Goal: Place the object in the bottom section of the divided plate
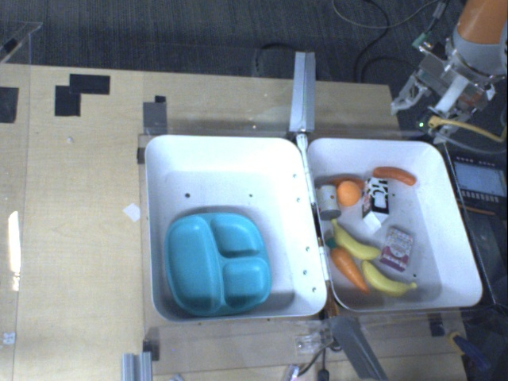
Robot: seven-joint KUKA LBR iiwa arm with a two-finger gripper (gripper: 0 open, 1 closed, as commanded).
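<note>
Hovering at the frame's upper right, the two-finger gripper [406, 95] cannot be judged for state; the turquoise divided plastic plate [216, 263] sits lower left.

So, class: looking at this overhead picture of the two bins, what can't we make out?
- Gripper: small and blurred near the top right corner; finger state unreadable.
- Arm: cut off by the top right edge.
- Pouch label: too small to read.
- Grey item beside the orange: too small to identify.
- Plate: which section counts as bottom isn't marked.
</note>
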